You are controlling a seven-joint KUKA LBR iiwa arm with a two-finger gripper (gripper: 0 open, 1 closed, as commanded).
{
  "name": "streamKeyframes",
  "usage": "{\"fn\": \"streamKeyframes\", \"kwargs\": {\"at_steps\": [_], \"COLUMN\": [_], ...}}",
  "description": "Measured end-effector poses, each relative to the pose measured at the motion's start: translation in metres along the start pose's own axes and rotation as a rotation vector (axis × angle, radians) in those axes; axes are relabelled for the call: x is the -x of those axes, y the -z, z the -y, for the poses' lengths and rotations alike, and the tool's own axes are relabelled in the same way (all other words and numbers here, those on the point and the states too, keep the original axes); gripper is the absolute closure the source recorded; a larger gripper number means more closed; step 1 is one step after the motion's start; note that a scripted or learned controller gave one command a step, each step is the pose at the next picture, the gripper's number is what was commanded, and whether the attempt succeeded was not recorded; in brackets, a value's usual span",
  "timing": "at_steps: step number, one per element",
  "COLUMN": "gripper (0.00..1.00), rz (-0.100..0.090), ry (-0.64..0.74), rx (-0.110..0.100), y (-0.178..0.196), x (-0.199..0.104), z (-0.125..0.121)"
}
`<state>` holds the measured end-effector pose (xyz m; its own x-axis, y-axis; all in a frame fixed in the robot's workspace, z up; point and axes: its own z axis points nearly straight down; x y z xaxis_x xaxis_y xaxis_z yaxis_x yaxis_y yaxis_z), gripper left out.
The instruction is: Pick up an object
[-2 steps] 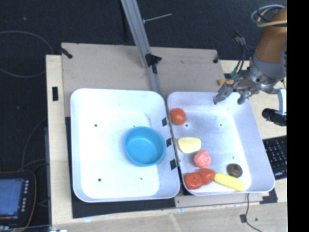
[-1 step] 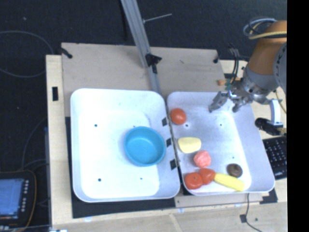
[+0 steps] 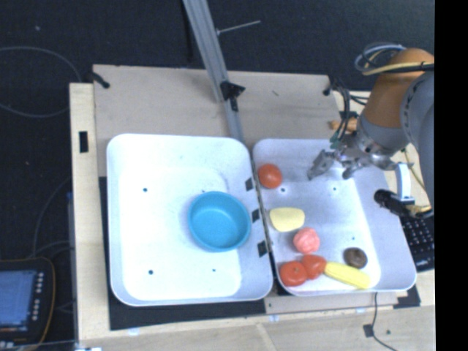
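My gripper (image 3: 333, 168) hangs over the far right part of the right bin (image 3: 333, 196), fingers spread open with nothing between them. In that bin lie a small orange-red ball (image 3: 270, 175) near the far left corner, a pale yellow block (image 3: 287, 219), a pink lumpy object (image 3: 306, 240), a red tomato-like piece (image 3: 294, 272), a second red piece (image 3: 314, 265) touching it, a yellow banana-shaped object (image 3: 348, 275) and a dark brown round object (image 3: 355, 257). The orange-red ball is the closest, to the gripper's left.
A blue bowl (image 3: 219, 221) sits in the left bin (image 3: 146, 196). A slanted metal post (image 3: 212, 57) rises behind the bins. A keyboard (image 3: 417, 240) lies off the right bin's right edge.
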<state>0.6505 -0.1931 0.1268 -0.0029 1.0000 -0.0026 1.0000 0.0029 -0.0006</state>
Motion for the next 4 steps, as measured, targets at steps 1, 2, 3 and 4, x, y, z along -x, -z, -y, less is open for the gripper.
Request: {"fn": "streamKeyframes", "kwargs": {"at_steps": [1,2,3,4], "gripper": [1.00,1.00,1.00,1.00], "rz": [0.003,-0.002,-0.003,-0.004], "ry": [0.002,0.005,0.004,0.004], "rx": [0.010,0.007,0.006,0.000], "y": [0.016,0.070,0.116,0.123], "x": [0.001,0.008,0.009,-0.048], "z": [-0.002,-0.011,-0.012,0.003]}}
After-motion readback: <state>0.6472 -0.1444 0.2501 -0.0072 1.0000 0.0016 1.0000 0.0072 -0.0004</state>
